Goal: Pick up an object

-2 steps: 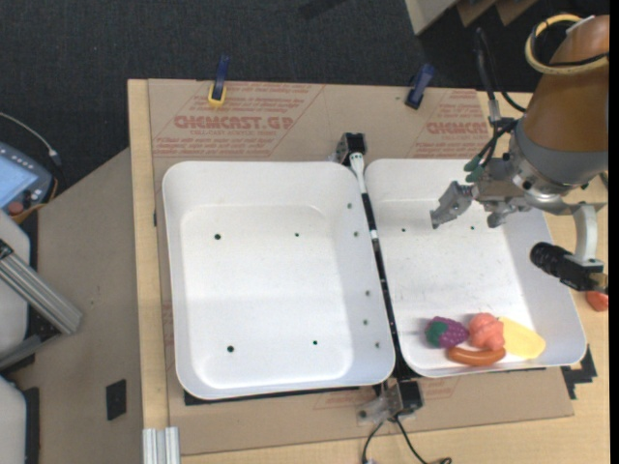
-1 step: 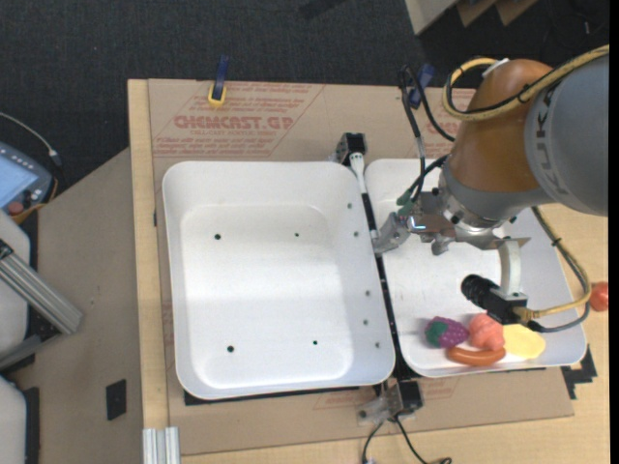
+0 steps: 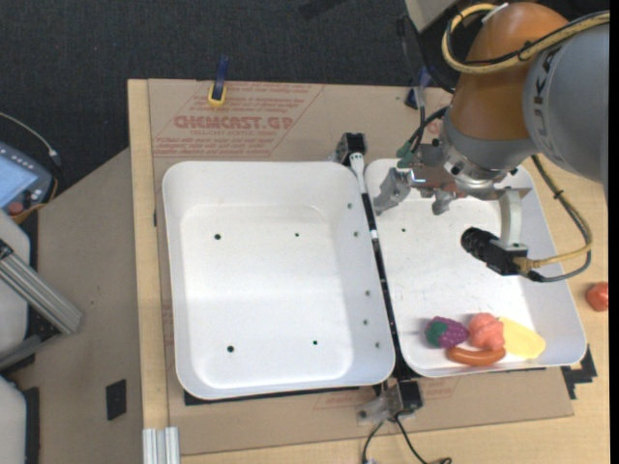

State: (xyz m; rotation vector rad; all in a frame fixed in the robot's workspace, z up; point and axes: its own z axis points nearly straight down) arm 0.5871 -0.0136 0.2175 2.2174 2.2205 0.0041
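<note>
Two shallow white bins sit side by side on a cardboard-covered worktop (image 3: 251, 114), seen from above at a slant. The left bin (image 3: 193, 201) shows a bare white floor marked by a few small dark dots. The right bin (image 3: 556, 298) holds a small cluster of toy items in its near corner: a purple piece (image 3: 446, 332), a pink-orange piece (image 3: 486, 330), a yellow piece (image 3: 523, 340) and a red-orange curved piece (image 3: 475, 356) lying along the front of the group. The four touch or overlap one another, and lie close to the bin's near rim.

The grey arm, with its orange band (image 3: 498, 66), reaches in from the right and hangs over the far half of the right bin. The tool (image 3: 422, 189) sits below the wrist, near the divide between the two bins and well apart from the toy cluster. Whether its fingers are apart or together cannot be told from this angle; nothing is seen between them. A black cylindrical part (image 3: 488, 249) with a yellow cable (image 3: 566, 251) hangs beside the wrist above the bin floor.

A small orange object (image 3: 599, 297) lies on the worktop outside the right bin, just beyond its right rim. A blue-and-yellow clamp (image 3: 220, 83) grips the far edge of the cardboard.
</note>
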